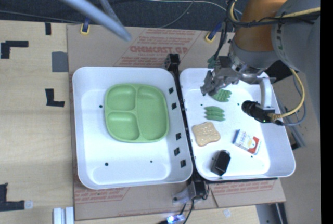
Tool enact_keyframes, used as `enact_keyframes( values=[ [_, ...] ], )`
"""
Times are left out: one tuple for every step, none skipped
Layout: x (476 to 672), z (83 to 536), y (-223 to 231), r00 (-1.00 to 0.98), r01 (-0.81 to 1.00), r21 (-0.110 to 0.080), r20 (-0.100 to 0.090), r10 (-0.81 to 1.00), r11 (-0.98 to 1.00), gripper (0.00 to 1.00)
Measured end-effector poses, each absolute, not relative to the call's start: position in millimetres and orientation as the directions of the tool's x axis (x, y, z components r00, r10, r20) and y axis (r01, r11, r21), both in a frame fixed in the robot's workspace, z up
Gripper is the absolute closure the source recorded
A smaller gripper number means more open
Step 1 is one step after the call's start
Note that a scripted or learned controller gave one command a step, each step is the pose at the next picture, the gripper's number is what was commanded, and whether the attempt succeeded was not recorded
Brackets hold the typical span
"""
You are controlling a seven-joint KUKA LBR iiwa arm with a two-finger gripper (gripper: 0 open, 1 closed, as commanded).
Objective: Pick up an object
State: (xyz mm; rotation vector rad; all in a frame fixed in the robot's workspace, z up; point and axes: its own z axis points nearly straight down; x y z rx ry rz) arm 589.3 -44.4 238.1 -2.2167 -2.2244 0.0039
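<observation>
In the right bin (278,166) lie two green pea pods, one (214,113) in the middle and another (224,95) just under my gripper. A tan slice of toast (206,133), a small red-and-white box (245,141) and a black object (220,161) lie nearer the front. My gripper (212,86) hangs low over the bin's back left part, right beside the upper pea pod. Nothing shows between its fingers.
The left bin (86,129) holds a green divided plate (137,113). A black clip ridge (179,114) separates the bins. The arm's orange band (263,10) and cables loom over the right bin's back right. A black fitting (256,109) sticks out near the bin's right side.
</observation>
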Motion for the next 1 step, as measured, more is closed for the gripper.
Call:
enact_keyframes(
  values=[
    [608.3,231.6,13.8,-0.006,1.0,-0.001,0.0,1.0,0.006,1.0]
  ],
)
